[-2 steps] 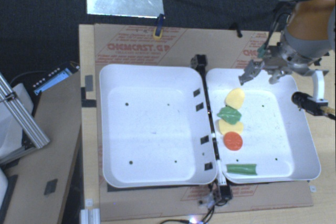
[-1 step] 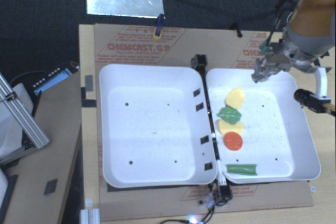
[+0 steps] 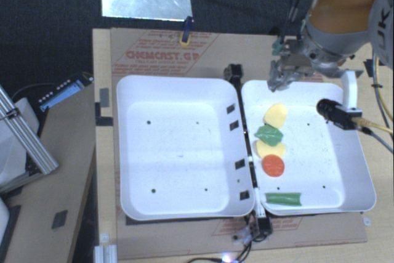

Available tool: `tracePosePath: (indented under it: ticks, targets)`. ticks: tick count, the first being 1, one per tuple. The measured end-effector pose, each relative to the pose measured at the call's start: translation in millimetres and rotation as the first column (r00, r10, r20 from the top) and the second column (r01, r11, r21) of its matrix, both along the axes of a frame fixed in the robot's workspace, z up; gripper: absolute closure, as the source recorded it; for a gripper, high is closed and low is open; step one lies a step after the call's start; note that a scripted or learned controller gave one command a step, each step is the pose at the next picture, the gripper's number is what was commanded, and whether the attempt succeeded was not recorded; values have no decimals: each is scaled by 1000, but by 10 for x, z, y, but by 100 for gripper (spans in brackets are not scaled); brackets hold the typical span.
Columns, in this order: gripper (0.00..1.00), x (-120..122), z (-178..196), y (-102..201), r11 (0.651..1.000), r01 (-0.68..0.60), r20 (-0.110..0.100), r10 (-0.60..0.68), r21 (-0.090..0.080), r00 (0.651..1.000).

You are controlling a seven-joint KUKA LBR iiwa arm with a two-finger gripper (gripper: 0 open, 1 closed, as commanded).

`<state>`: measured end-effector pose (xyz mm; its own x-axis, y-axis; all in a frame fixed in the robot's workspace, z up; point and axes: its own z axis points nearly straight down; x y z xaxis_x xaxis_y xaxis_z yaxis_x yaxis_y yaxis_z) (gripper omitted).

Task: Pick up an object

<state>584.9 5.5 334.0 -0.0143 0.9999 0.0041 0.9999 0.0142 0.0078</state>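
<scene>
My gripper (image 3: pixel 275 84) hangs over the far edge of the right bin (image 3: pixel 351 163); I cannot tell its state, and I see nothing in it. Near the divider lie a yellow piece (image 3: pixel 276 114), a green leaf (image 3: pixel 269 133), a red round piece (image 3: pixel 273 165) and a green strip (image 3: pixel 284 198). The cardboard (image 3: pixel 166 49) reads "CHEMCAST GP" in red.

White bins (image 3: pixel 175 86); orange disc (image 3: pixel 273 165); green strip (image 3: pixel 283 198)
</scene>
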Motion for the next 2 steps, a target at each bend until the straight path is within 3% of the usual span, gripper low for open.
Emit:
tracePosePath:
  ticks: [1, 2]
  targets:
    - [100, -100, 415, 644, 1000, 2, -2, -2, -1, 1000]
    - [100, 459, 773, 936, 1000, 7, 2, -7, -3, 1000]
